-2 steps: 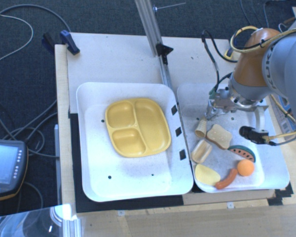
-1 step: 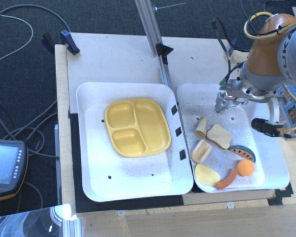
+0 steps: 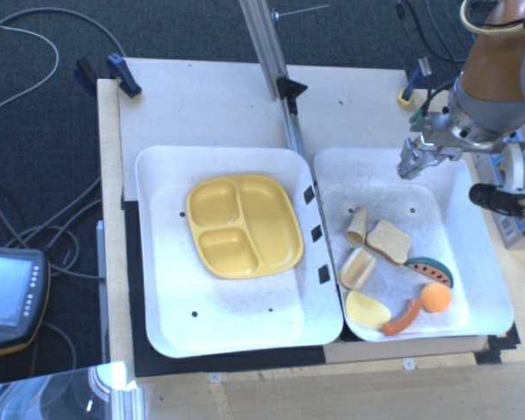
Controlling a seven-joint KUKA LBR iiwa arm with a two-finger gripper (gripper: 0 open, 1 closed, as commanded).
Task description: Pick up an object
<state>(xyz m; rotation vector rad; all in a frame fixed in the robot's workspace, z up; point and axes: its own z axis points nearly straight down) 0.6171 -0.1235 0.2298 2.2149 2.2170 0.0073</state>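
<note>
On dark carpet, a bench (image 3: 201, 103) bears two bins (image 3: 162, 234).

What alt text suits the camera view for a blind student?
A grey-and-orange robot arm's pincer hovers over the right bin's far edge, above toy foods clustered below. The left bin holds a yellow divided plate.

A yellow divided plate (image 3: 244, 226) lies in a white bin (image 3: 157, 182) (speckled grey), near an orange ball (image 3: 436, 297).
</note>
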